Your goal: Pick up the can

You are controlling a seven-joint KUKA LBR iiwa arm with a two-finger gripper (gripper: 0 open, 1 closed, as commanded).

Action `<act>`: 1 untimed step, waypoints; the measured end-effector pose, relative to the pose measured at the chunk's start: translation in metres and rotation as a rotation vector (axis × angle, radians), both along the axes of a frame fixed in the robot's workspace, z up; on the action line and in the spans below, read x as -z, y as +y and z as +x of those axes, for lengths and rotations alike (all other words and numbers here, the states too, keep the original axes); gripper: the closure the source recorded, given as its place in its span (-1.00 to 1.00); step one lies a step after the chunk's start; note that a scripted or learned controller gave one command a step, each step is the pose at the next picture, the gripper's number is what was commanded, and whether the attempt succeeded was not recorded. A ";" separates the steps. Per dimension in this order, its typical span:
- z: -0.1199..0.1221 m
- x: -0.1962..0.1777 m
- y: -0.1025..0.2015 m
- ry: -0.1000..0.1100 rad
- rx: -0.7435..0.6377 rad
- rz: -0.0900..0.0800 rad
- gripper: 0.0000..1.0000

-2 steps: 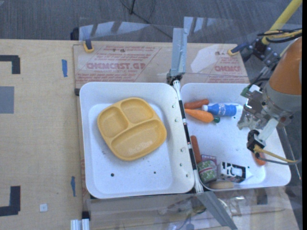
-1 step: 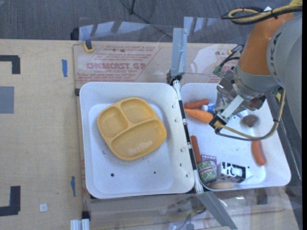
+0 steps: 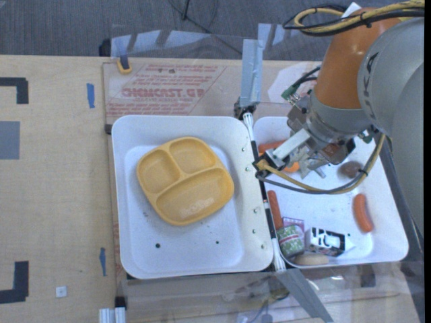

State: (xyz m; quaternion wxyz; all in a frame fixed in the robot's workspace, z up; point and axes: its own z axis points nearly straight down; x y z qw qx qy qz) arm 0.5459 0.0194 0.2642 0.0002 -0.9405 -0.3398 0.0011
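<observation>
Can (image 3: 291, 239) lies at right bin's (image 3: 394, 237) front edge, beside black-white carton (image 3: 330, 239); two sausages (image 3: 363, 212) nearby. End effector (image 3: 311, 159) hovers farther back, grip state unclear. Left bin (image 3: 128, 180) holds one yellow tray (image 3: 185, 179).

Wooden bench (image 3: 54, 200) (blue-taped) before grey floor (image 3: 67, 12).

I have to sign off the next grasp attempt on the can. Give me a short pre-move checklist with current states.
1. Can located, front of the right bin: ok.
2. Gripper over the can: not ok, it hangs further back in the bin.
3. Finger state: cannot tell.
4. Room around the can: not ok, a black-and-white carton lies beside it, a sausage just behind.
5. Can upright: cannot tell.
</observation>
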 end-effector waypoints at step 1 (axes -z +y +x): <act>-0.055 -0.036 -0.048 0.002 0.310 0.000 1.00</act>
